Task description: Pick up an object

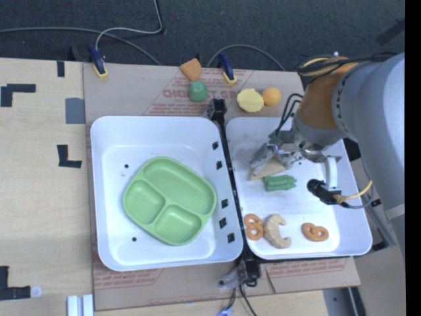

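I see the hand point(266, 158) down in the right bin point(355, 239), its metal fingers spread partly open just above a tan wedge point(266, 170); I cannot tell if they grip it. Touching that wedge's lower right lies a green pepper-shaped piece point(280, 183). Toward the bin's near edge sit two glossy brown pretzels point(253, 226) point(315, 232) with a pale curved croissant-like piece point(276, 232) between them. The left bin point(105, 143) holds a smooth green three-compartment plate point(170, 200). On the cardboard surface point(131, 91) behind the bins sit a yellow lemon point(250, 100) and an orange ball point(271, 97).
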`<state>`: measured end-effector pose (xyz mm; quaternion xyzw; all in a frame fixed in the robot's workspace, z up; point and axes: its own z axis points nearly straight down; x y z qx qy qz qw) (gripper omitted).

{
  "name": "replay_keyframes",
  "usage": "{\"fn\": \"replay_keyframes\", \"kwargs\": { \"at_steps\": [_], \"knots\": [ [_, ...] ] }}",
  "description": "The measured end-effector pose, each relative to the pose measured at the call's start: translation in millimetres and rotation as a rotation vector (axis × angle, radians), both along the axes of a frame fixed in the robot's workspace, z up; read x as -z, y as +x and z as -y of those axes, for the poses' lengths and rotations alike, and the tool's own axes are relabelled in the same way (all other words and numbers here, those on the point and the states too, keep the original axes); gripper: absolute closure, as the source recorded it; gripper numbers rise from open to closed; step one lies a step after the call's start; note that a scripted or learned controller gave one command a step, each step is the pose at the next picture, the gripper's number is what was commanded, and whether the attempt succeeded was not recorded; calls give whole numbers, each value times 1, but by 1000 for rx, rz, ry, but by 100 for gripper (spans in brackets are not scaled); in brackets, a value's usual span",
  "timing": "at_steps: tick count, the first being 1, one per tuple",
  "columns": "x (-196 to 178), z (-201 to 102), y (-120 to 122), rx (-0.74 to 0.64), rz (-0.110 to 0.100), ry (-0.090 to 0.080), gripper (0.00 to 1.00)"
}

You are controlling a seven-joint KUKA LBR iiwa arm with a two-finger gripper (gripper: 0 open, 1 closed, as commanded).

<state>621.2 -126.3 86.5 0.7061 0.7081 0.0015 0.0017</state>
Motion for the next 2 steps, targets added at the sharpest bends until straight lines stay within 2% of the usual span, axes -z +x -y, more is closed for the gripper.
{"fn": "replay_keyframes", "kwargs": {
  "at_steps": [1,2],
  "knots": [
    [-9,0,0,0,-1,-1,100],
    [-98,-68,-7,0,-4,1,100]
  ]
}}
